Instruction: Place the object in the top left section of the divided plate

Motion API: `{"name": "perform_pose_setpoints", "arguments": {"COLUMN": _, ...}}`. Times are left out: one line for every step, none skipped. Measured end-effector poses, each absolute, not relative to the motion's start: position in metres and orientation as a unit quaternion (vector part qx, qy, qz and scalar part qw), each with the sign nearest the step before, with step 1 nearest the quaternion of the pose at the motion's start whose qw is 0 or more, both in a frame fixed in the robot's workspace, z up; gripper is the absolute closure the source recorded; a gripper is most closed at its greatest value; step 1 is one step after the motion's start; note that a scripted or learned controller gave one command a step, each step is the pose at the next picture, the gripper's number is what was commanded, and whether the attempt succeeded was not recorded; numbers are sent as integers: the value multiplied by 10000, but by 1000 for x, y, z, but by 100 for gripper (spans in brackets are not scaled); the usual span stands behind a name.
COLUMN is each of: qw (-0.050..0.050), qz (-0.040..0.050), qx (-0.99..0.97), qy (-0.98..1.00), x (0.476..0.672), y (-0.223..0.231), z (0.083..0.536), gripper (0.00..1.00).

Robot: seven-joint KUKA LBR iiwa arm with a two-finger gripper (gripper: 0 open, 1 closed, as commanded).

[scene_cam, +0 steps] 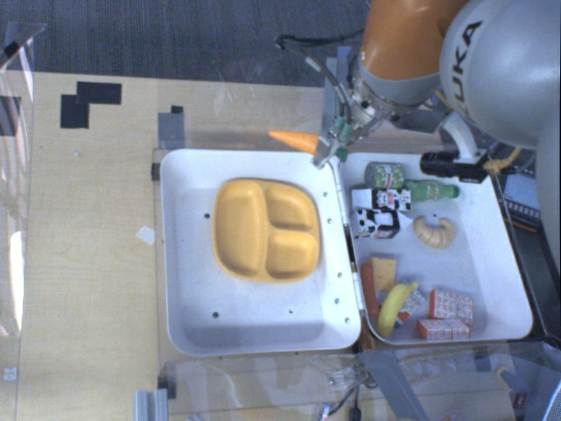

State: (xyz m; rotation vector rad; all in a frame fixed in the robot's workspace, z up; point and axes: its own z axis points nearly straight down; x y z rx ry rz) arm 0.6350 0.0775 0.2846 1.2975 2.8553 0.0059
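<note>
Pale wood makes up the counter (88,261), with black tape marks near its far left corner and dark carpet beyond its back edge. Moving rightward, the left bin (188,323) carries a yellow divided plate (266,228) with one long section on its left and two smaller ones on its right; all sections look bare. Above the bin's top right corner hangs a toy carrot (294,140), orange and tapered, its thin tip pointing left and its thick end pinched between the fingers of the end effector (330,147), which is clenched on it. The carrot sits over the bin's back rim, near the plate but not yet above it.

By its look the carrot is a light, stiff plastic piece with a smooth, somewhat slippery skin, not fragile. Held by the thick end, the taper offers little purchase further along, so the grip should stay at the stem end where the body is widest; a tilt could let it slide out.

Further right, the right bin (517,314) holds a green can (384,175), a green bottle (429,190), a cow-patterned carton (379,217), a croissant (436,231), a cheese wedge (382,274), a banana (396,303) and two red-and-white boxes (445,312). Over it looms the grey arm (504,51) with its orange band.
</note>
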Motion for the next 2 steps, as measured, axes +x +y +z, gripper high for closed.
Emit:
{"name": "perform_pose_setpoints", "arguments": {"qw": 31, "qz": 19, "qx": 4484, "qy": 8938, "x": 638, "y": 31, "z": 283, "gripper": 100}}
{"name": "perform_pose_setpoints", "arguments": {"qw": 33, "qz": 20, "qx": 4480, "qy": 8940, "x": 638, "y": 31, "z": 283, "gripper": 0}}
